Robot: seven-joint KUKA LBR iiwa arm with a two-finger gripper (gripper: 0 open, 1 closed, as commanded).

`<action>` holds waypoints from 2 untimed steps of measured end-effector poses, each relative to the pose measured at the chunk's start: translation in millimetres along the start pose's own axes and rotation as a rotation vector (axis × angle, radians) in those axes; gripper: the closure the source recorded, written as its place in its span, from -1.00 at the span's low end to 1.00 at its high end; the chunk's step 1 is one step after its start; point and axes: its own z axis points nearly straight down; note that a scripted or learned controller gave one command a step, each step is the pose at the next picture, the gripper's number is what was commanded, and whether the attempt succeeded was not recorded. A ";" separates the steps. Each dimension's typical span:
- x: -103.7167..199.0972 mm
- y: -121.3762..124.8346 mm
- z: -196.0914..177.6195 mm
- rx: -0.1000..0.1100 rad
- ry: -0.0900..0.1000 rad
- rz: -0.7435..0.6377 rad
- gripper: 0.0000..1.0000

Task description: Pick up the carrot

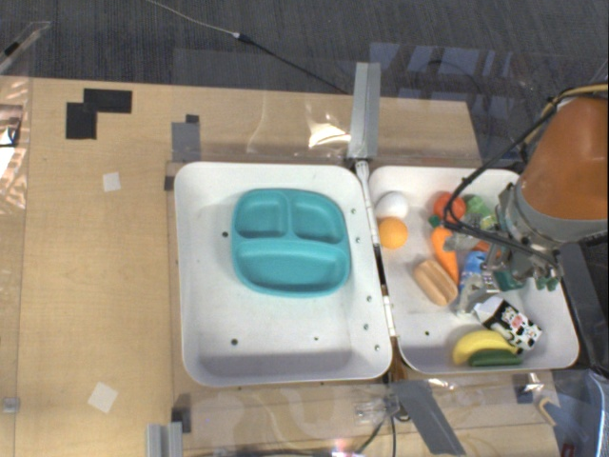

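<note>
Carrot: lay in right bin, between hot dog and hand. Not lifted. Hand: hovered just right of carrot; whether its grip was apart or together, cannot tell. Grasp and lift remained.

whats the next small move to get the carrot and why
Probably a short drop straight down onto the carrot. The gripper sits low in the right bin, beside the carrot's orange body, with the hot dog close alongside, so a sideways sweep risks nudging that instead.
</note>
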 end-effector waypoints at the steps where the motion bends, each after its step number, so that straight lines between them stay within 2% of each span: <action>1: -28.2 -6.7 107.1 -0.002 0.008 -0.028 -1.00; 2: -33.9 -5.8 91.2 0.001 -0.009 -0.035 1.00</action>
